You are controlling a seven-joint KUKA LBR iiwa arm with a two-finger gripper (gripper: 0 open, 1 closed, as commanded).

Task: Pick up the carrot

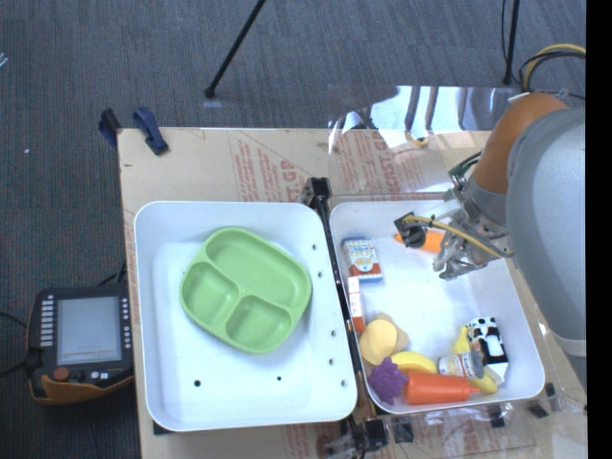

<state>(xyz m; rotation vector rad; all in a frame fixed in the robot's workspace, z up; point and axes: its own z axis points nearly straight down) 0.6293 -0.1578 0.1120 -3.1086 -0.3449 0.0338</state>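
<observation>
While the carrot (442,387) lies ungrasped at the right bin's (521,299) lower edge | gripper (457,259) hovers upper right, spread, pinching nothing | pick not yet begun: reach, descend, grasp remain

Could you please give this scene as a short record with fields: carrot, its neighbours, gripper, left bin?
carrot: carrot lies flat at the near edge of the right bin, untouched
neighbours: grapes at its left end, banana just behind it, lemon further behind
gripper: gripper hangs over the far right part of the right bin, well apart from the carrot
left bin: left bin holds a green plate with three compartments
</observation>
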